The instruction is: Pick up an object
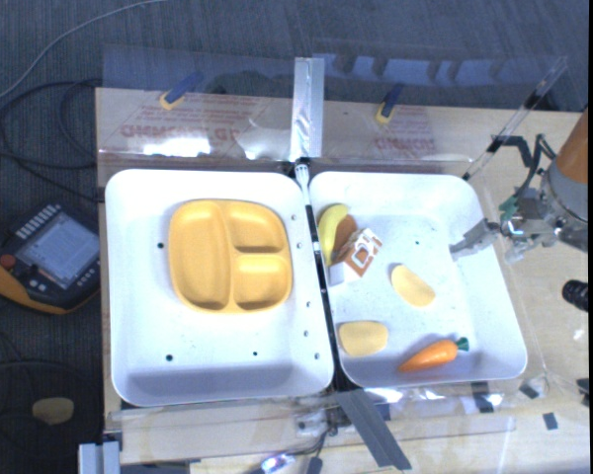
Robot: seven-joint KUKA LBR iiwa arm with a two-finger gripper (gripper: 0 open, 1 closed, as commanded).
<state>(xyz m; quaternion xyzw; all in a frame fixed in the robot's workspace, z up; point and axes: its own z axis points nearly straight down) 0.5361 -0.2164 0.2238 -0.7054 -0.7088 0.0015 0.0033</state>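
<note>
At the near edge of the right bin (494,294) lie a carrot (430,355) and a yellow slab (362,338), apart from each other with bare floor around them. Further in sits a pale oval piece (412,285), then a banana (331,226) touching a small orange-and-white box (360,251) against the wall shared with the left bin (138,294), which holds a yellow divided tray (228,254). The jaws (522,227) hang over the right bin's right rim, cut off by the frame; I cannot tell how they stand.

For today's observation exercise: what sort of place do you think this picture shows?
Probably a robotics lab test bench: two white bins side by side, toy food like a carrot, and a handheld controller on the floor.
</note>
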